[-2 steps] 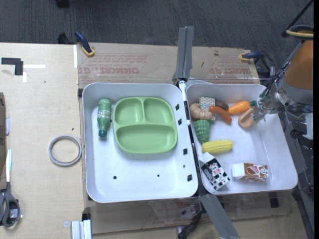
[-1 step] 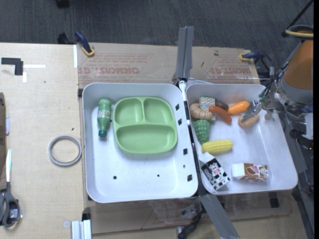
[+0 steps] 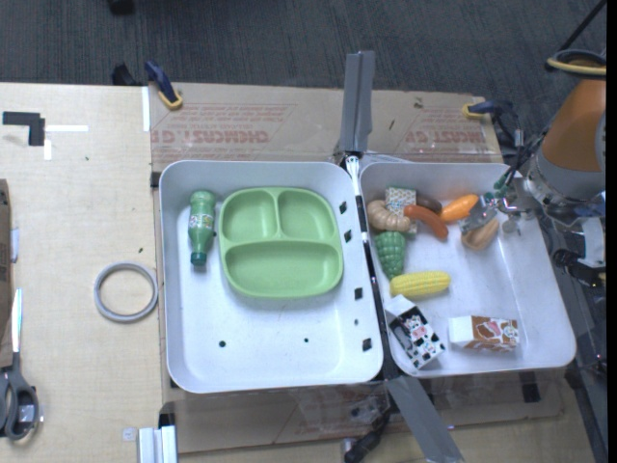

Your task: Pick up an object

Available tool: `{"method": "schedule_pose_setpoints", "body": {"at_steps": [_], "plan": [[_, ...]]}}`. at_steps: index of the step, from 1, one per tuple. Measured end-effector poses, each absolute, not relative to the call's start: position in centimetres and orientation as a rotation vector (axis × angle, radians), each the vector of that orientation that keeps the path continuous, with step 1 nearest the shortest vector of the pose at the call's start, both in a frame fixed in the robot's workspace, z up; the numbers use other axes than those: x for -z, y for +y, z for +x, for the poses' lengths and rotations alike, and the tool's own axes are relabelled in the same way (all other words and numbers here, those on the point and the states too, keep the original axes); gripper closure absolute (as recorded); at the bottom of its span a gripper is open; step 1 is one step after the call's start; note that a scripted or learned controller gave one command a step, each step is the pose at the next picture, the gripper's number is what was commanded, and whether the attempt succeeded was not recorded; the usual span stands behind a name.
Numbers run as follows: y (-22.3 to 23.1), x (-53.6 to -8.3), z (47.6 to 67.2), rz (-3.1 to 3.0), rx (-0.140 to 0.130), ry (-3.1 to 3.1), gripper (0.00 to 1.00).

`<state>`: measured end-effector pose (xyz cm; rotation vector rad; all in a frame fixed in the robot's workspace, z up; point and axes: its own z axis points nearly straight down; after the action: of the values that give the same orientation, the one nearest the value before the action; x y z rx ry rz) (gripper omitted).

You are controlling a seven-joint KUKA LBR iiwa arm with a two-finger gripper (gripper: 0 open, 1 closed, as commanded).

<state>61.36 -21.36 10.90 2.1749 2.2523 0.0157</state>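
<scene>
Dark carpet behind, light wood counter (image 3: pixel 77 220) with cardboard sheet (image 3: pixel 260 123) under 2 shallow white bins side by side.

Left bin (image 3: pixel 193 355): green divided plate (image 3: pixel 281 241), 3 compartments, sits in upper middle. Green toy bottle (image 3: pixel 200 228) lies just beside plate's left edge, cap end toward far wall.

Right bin (image 3: pixel 540 287): cluster of toy food at upper left. Tan squash-like piece (image 3: pixel 388 217) near divider, small printed box (image 3: pixel 400 199) just behind it, red-orange sausage (image 3: pixel 427 221) to its right, orange carrot (image 3: pixel 459 205) further right. Green corn-like cob (image 3: pixel 390 252) below squash, yellow corn (image 3: pixel 420 283) below that. Black-and-white cow-print carton (image 3: pixel 415 336) at near left corner, tilted. White and orange carton (image 3: pixel 486 333) near the front wall, lying flat.

Arm (image 3: pixel 578 143) reaches in from right, orange band visible at upper right. Claw (image 3: pixel 487 222) low over upper right part of right bin, right at a tan bun-like piece (image 3: pixel 480 233). Claw state: cannot tell, tips too small and cluttered to read, and cannot tell if the bun piece is gripped or just touched.

Off bins: grey tape ring (image 3: pixel 126 290) on counter left of left bin, scissors (image 3: pixel 17 394) at far left lower edge, blue-yellow clamps (image 3: pixel 164 85) on cardboard corners, grey bar (image 3: pixel 357 104) running back between the bins.
</scene>
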Motion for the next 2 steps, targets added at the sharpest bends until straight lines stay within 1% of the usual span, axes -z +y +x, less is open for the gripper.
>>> {"method": "schedule_pose_setpoints", "body": {"at_steps": [1, 2], "plan": [[-21.6, -10.8, 60.9, 2.080, -0.023, 2.331, 0.00], [-22.3, -12.3, 61.2, 2.061, -0.018, 2.312, 1.00]]}}
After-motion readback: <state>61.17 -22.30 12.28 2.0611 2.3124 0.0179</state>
